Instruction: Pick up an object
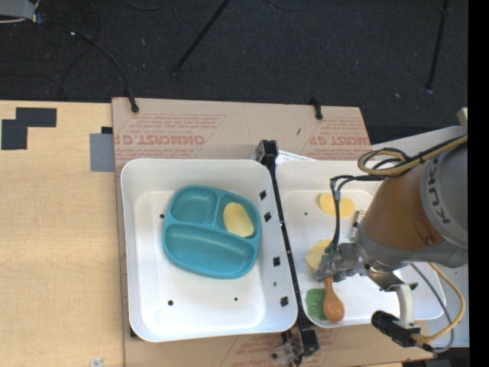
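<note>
My gripper (331, 269) hangs low over the front left part of the right bin (302, 176), below the orange-banded wrist (397, 220). Directly under it lies an orange-brown object (334, 303) with a thin stem pointing up toward the gripper. The stem's top meets the gripper's tip, but I cannot tell whether it is gripped. A green piece (314, 303) lies against the orange-brown object's left side. A pale yellow piece (316, 254) sits just left of the gripper, partly hidden by it. A flat yellow disc (336, 203) lies farther back in the bin.
The left bin (145, 281) holds a teal divided plate (206, 243) with a yellow piece (238, 219) in its right rear compartment. A black divider (278, 235) separates the bins. Cables (382, 159) loop over the arm. Cardboard (229, 132) lies behind the bins.
</note>
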Action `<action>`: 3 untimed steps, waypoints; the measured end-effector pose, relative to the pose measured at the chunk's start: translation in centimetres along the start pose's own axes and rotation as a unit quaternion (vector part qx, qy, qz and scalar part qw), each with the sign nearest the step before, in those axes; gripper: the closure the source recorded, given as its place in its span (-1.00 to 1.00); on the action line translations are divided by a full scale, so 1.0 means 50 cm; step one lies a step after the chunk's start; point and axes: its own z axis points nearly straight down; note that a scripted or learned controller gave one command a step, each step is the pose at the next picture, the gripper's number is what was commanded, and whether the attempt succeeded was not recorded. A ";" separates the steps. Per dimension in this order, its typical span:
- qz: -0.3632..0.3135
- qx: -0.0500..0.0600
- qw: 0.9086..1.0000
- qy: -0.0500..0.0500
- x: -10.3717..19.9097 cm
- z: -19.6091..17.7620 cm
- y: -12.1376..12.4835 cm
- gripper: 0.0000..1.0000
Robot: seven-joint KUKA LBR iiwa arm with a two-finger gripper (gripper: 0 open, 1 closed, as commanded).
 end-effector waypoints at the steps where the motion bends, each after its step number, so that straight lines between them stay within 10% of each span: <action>1: -0.003 -0.002 1.000 -0.001 0.002 -0.084 -0.006 1.00; 3: -0.003 -0.002 1.000 -0.001 0.018 -0.219 0.007 1.00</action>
